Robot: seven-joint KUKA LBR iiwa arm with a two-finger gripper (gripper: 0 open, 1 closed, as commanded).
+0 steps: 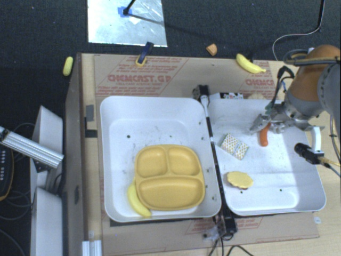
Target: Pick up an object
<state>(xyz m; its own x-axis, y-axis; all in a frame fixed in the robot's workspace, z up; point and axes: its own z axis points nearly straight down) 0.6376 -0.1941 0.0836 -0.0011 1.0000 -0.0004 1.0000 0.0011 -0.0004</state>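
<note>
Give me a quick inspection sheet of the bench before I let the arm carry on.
Surface: two white bins side by side, left bin and right bin, on a printed board.
Job's things: right bin holds an orange carrot-like piece, a patterned packet and a yellow chip-like piece; left bin holds a yellow divided tray with a banana against its lower-left edge.
Clutter: second banana on the board's far edge; small yellow item and tan piece on the floor.
Grippers: tool low over the right bin, just above the orange piece; finger state cannot be told.
Cables: one loops behind the arm.
Surroundings: dark carpet, silver sheet.
</note>
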